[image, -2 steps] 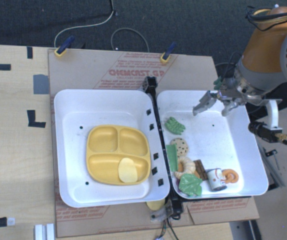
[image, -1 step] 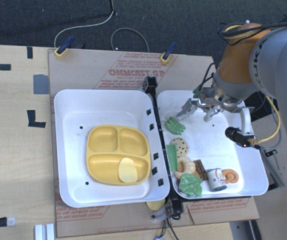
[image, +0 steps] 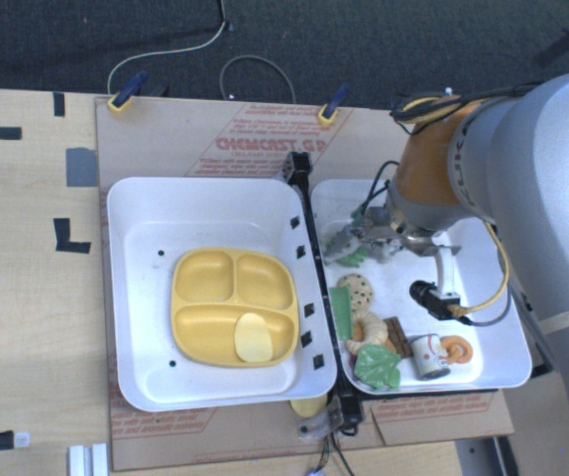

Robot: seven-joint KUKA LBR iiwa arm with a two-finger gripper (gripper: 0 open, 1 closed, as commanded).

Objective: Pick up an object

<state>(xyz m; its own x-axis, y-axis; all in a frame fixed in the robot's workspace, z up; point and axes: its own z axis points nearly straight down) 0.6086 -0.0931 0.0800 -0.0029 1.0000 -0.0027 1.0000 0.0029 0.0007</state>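
My gripper (image: 352, 243) is low in the right bin (image: 503, 296), near its upper left part, close to the divider between the bins. A small green object (image: 352, 259) lies right under or against it; whether it is gripped is hidden. Just below lie a speckled cookie (image: 356, 291), a long green strip (image: 340, 311) and some beige pieces (image: 368, 329). Farther toward the front edge are a green leafy item (image: 378, 366), a brown bar (image: 397, 336), a small can (image: 428, 356) and an orange ring-shaped piece (image: 456, 349).
The left bin (image: 146, 226) holds a yellow divided plate (image: 233, 303) with a pale yellow disc (image: 255, 340) in its front compartment. The grey arm with its orange band (image: 428, 167) covers the right bin's upper right. A black cable connector (image: 433, 297) hangs over the bin's middle.
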